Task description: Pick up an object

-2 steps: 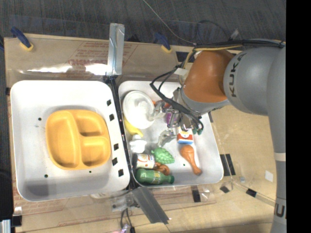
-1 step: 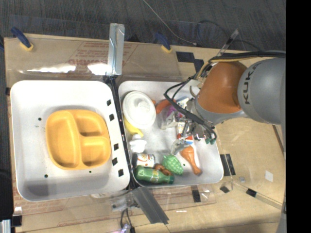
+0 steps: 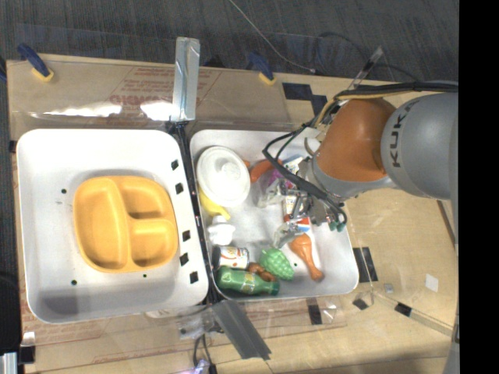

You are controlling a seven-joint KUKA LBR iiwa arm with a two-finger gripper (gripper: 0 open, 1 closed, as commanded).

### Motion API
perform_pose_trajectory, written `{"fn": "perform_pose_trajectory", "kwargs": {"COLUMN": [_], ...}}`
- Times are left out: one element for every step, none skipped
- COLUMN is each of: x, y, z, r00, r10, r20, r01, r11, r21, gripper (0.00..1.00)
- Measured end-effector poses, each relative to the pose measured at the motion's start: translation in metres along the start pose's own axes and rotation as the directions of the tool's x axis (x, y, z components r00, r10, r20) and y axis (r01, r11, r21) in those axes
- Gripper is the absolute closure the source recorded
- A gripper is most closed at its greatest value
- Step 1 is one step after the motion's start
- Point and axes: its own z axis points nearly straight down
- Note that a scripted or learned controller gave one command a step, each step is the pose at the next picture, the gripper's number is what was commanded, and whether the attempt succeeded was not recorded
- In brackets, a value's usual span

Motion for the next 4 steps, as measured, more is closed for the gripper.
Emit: {"fn": "perform_pose_trajectory", "kwargs": {"x": [0.055,0.045,0.045,0.052], "y": [-0.011,-0.01,-0.01,0.015], "z": [-0.005,-0.001,-0.001,-0.004], "r00": [0.999,1.0,1.0,0.996], "r10": [0.05,-0.024,-0.025,0.088], "r20": [0.021,0.004,0.004,0.019], "r01": [-0.05,0.024,0.025,-0.088], "r11": [0.999,1.0,1.0,0.996], "r21": [0.004,0.002,0.002,0.005], "gripper": [0.0,0.0,0.0,0.0]}}
